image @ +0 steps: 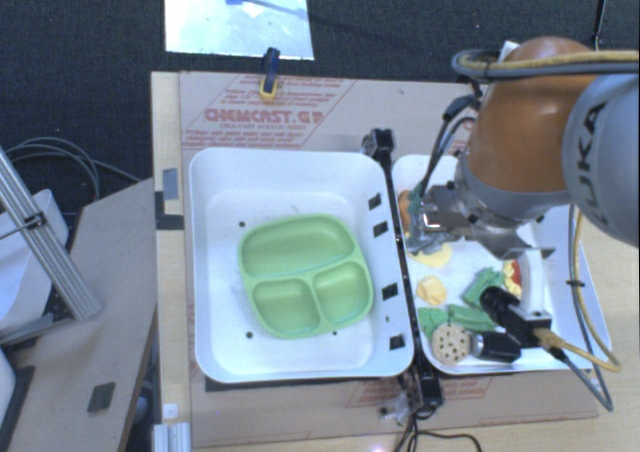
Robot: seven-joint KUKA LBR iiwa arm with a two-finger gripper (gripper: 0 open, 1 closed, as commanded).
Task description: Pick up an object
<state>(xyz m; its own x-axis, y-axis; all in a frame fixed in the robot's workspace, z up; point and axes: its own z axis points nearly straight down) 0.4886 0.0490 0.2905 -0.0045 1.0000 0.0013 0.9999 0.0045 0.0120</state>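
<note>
**Now: arm low over the right bin, grip hidden**

Okay, from my seat the arm (545,130) is in from the right and hunched over the right bin (565,335), its orange band covering most of the bin's far half. The hand (495,245) sits under the wrist, above the clutter, and I can't tell whether it is open or closed, or whether it has anything.

The candidates for picking all lie in that right bin. A chocolate-chip cookie (450,343) rests at the near edge. Just beyond it lies a green leafy piece (438,320), then a yellow chunk (431,290), with a second yellow piece (433,257) close under the wrist. A bit of red (513,273) peeks out beside the hand.

Over in the left bin (215,240), a green divided plate (305,275) lies flat, well apart from the hand. Both bins sit on the counter (168,130).
</note>
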